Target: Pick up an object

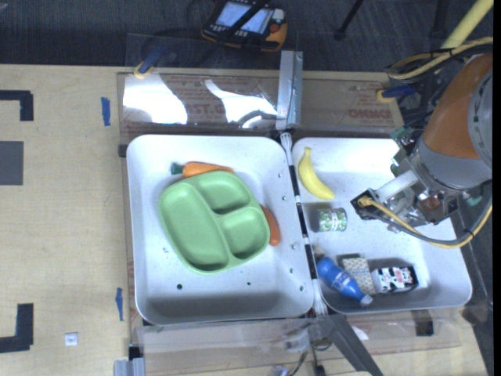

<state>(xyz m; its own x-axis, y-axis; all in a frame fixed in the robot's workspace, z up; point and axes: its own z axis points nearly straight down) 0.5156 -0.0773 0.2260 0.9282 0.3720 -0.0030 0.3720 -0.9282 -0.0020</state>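
Sadly, green can (332,220) label illegible.

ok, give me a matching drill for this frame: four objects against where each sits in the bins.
1 banana
2 green divided plate
3 blue bottle
4 small can

A left bin, middle
B right bin, lower left corner in view
C right bin, upper left corner in view
D right bin, left side, midway

Pairs: 1-C, 2-A, 3-B, 4-D

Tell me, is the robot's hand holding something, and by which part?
Cannot tell. The gripper hangs over the right bin, its grasp hidden from this view.
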